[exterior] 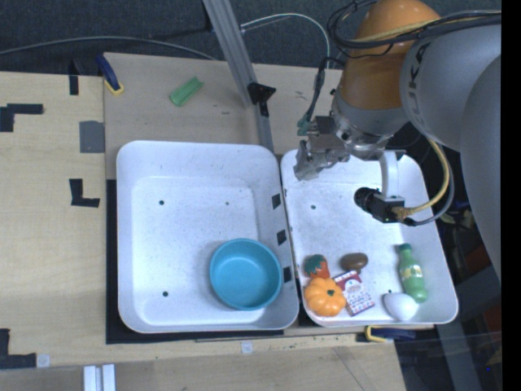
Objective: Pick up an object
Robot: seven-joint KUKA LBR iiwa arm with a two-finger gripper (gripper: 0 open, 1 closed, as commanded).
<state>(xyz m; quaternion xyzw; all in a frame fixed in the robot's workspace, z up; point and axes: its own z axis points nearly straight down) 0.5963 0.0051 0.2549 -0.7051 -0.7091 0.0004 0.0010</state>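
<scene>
Nothing is picked yet, so I take the candidates to be the small things huddled along the near edge of the right-hand bin (423,177): a brown rounded lump (353,261), an orange pumpkin-like toy (325,296) with a smaller orange-and-green piece (315,265) just behind it, a red-and-white packet (355,292) touching the pumpkin's side, a white egg-shaped thing (399,305) and a green bottle (411,274). The bottle lies flat with its long axis running roughly front to back in the bin; the packet lies slightly askew. The packet carries print, but it is too small for me to read, and I can make out no brand on the bottle either.

My tool (310,163) sits at the far left corner of that same bin, close to the rim it shares with the left bin (130,218). All of the cluster lies well apart from it, toward the camera and a little to the right. The coming move, as I judge it, is a travel toward the near edge before any descent. The brown lump and the orange-and-green piece are the nearest.

Nothing is visible under the tool, and I cannot tell from this angle how it is set.

Farther out, a blue bowl (244,273) stands in the left bin's near right corner, and a green block (186,91) lies on the bench (49,243) beyond the bins.
</scene>
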